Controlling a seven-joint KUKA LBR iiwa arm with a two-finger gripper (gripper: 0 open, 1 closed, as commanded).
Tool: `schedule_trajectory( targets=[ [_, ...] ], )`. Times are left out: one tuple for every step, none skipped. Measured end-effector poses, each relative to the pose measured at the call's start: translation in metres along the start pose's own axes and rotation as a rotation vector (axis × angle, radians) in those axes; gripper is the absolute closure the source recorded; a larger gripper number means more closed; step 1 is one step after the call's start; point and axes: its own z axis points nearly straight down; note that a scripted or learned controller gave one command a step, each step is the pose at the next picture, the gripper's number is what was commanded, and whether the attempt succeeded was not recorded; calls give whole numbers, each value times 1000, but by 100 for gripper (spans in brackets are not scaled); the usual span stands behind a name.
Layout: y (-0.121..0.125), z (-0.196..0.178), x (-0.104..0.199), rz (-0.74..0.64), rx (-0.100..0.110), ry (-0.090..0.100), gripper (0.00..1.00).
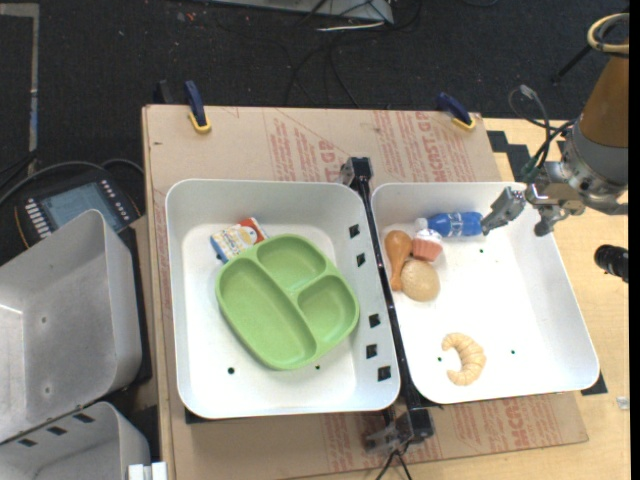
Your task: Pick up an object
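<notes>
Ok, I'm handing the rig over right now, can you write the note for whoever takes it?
Pincer: open, holding nothing, over the right bin's upper right, just right of the blue bottle.
Right bin: blue bottle, orange carrot-shaped piece, tan egg-shaped piece beside it, pale shrimp-like piece lower down.
Left bin: green divided plate, small packet at its upper left.
Done: nothing picked yet.
Left: grasp one object and lift; the bottle looks nearest.

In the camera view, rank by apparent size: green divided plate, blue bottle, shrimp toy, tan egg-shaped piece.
1. green divided plate, clearly largest
2. blue bottle and shrimp toy, too alike to separate
3. tan egg-shaped piece, slightly smaller
</notes>
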Motion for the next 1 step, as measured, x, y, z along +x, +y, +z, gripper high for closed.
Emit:
schedule_trajectory(
  targets=[
    [2, -6, 0, -2, -11, -2, 0]
  ],
)
